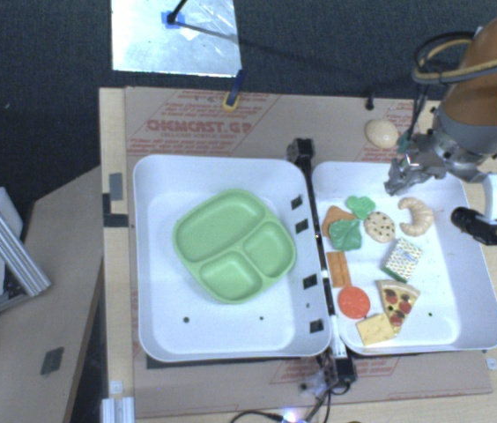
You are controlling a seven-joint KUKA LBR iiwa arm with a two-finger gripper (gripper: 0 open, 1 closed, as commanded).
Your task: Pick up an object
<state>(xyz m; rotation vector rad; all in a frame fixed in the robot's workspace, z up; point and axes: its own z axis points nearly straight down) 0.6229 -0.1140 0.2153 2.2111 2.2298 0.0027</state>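
Grey metal gripper (401,181), finger spread impossible to tell, over right bin's (469,324) far edge. Just beside: curved tan croissant (416,215), round speckled cookie (378,226). Left bin (156,263): glossy green three-compartment plate (233,245).

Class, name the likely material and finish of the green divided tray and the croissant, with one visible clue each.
Green divided tray: probably moulded plastic, smooth and slightly glossy; uniform colour, rounded compartments. Croissant: likely plastic or rubber toy food, matte tan; too small to be sure.
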